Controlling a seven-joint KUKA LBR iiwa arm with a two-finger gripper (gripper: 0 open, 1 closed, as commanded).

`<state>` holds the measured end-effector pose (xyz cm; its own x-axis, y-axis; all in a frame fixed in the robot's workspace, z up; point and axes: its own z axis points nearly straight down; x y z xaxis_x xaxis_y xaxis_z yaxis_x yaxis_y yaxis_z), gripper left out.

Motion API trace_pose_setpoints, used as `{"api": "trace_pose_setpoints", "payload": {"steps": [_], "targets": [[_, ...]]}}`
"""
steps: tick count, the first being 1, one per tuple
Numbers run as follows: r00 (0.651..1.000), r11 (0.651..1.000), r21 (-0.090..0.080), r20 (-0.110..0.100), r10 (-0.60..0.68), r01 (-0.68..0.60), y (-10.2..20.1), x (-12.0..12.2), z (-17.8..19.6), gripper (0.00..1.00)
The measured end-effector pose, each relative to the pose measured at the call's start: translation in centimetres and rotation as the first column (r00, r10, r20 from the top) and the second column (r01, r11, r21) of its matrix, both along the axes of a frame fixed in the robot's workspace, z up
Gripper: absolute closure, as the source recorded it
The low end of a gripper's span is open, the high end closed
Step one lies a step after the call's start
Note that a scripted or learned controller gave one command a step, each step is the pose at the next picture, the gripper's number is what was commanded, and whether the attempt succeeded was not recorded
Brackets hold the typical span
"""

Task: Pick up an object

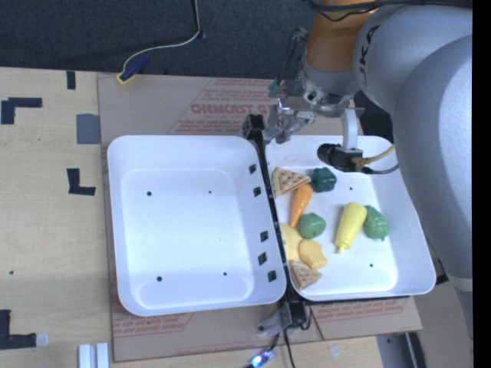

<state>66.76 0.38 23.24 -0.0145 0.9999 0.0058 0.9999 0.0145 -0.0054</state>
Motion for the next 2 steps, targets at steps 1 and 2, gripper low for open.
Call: {"api": "trace_pose_setpoints", "payload": {"steps": [1,2], "targets": [[1.0,1.0,-0.006,0.0,-0.01,0.01,2.8,0.0,-3.3,1.0],[1.0,1.0,-0.007,0.002,-0.011,0.012,4.9,0.0,-4.7,1.0]]}}
